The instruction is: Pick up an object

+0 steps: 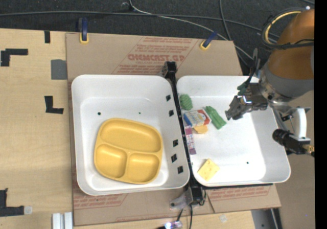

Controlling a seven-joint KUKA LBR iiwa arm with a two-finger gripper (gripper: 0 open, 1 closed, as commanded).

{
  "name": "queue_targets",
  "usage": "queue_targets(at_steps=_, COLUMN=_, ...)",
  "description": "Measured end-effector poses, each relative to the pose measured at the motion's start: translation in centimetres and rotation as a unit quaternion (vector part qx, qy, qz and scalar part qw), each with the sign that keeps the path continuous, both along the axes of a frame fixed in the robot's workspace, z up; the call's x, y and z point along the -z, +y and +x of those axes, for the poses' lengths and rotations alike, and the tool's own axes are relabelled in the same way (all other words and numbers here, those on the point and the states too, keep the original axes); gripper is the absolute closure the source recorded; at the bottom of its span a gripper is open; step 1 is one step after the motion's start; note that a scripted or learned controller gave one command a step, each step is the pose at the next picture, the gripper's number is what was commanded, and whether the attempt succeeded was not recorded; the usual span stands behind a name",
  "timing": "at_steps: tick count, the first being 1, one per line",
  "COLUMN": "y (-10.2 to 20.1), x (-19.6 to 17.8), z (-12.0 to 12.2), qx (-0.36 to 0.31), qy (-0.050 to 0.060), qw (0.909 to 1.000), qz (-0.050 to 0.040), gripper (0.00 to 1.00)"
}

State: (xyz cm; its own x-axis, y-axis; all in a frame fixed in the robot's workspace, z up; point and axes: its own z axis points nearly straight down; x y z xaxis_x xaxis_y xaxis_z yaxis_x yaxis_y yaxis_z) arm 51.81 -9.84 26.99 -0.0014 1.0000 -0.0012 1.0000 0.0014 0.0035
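The right bin (265,169) holds several small items. A round green piece (185,101) lies near its left wall, and a green stick-shaped piece (215,117) lies slanted toward the middle. A colourful flat packet (194,118) and a small orange bit (201,129) sit beside it. A pale yellow wedge (208,169) rests near the front edge. My gripper (236,111) hangs over the right bin, just right of the green stick, with nothing seen between its fingers.
A yellow divided tray (128,150) fills much of the left bin (84,95). A black divider strip (176,120) runs between the bins. The arm's wrist and a black fitting (288,140) overhang the right bin's right rim.
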Motion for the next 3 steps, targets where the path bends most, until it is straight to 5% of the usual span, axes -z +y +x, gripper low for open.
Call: queue_targets(at_steps=3, y=15.6, x=0.6, z=2.7, qx=-0.002, qy=0.003, qw=1.0000, qz=0.0008, gripper=1.00)
